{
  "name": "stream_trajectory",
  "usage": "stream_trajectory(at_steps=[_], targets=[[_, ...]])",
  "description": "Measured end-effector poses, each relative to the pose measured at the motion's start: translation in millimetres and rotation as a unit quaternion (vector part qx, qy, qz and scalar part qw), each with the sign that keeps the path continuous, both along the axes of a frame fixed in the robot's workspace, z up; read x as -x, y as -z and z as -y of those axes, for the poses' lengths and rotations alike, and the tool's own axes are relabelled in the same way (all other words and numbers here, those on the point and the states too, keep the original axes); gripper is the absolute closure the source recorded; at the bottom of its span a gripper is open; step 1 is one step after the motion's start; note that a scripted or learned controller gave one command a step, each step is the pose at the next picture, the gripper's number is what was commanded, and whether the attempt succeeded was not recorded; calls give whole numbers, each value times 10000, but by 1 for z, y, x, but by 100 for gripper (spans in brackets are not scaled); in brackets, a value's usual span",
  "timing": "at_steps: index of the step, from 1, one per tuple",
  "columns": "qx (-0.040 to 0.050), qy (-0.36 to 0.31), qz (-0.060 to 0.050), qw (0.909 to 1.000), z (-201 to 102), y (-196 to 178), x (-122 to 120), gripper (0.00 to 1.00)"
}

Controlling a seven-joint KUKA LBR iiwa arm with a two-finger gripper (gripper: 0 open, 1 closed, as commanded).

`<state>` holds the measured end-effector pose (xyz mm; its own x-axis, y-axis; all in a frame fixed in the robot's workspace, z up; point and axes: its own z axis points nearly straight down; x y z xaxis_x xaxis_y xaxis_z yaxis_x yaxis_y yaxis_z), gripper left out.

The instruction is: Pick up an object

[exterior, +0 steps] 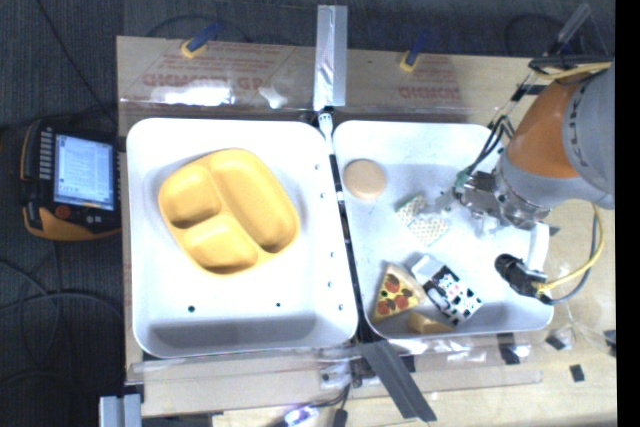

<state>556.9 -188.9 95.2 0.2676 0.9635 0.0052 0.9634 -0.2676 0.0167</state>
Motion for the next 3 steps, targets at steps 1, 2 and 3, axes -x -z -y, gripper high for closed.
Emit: stream_trajectory(at_steps=[1, 2, 3], targets=[[-2, 574, -122, 9983, -55, -42, 2, 0], [-12, 731, -131, 9972, -42, -13, 68, 0], [-13, 677, -124, 9976, -55, -1, 46, 0]])
